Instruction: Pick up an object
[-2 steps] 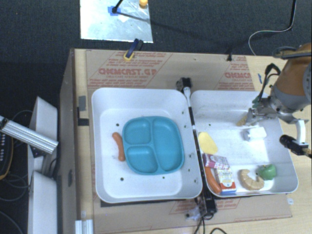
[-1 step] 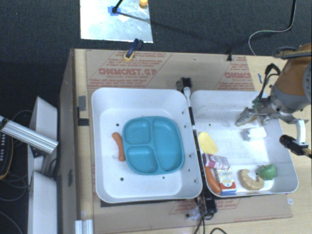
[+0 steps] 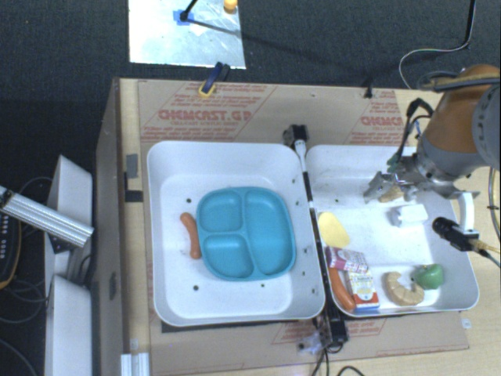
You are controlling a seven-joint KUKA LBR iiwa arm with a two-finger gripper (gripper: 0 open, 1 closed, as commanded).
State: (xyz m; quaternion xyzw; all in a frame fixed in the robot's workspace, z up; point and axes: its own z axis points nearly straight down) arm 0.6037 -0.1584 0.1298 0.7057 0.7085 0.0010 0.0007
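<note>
The bench [image 3: 235, 104] carries two white bins. The left bin [image 3: 168, 210] holds a blue tray [image 3: 244, 233] with three compartments, and a sausage [image 3: 190, 235] lies just beside the tray on its left. The right bin [image 3: 344, 167] holds the loose things: a yellow piece [image 3: 333, 229], a small carton [image 3: 358, 276], a croissant [image 3: 402, 288] and a green pepper [image 3: 429, 274], all in the near part of the bin.

The arm [image 3: 462, 128] reaches in from the right, and its gripper [image 3: 389, 190] hangs over the far part of the right bin. I cannot tell how it is set, and I see nothing held in it.

I judge that the step in hand is the approach, with no object picked yet. The yellow piece is the nearest thing, but it lies apart from the gripper, toward the near left. The next move probably calls for travelling toward it and then lowering over it.
</note>
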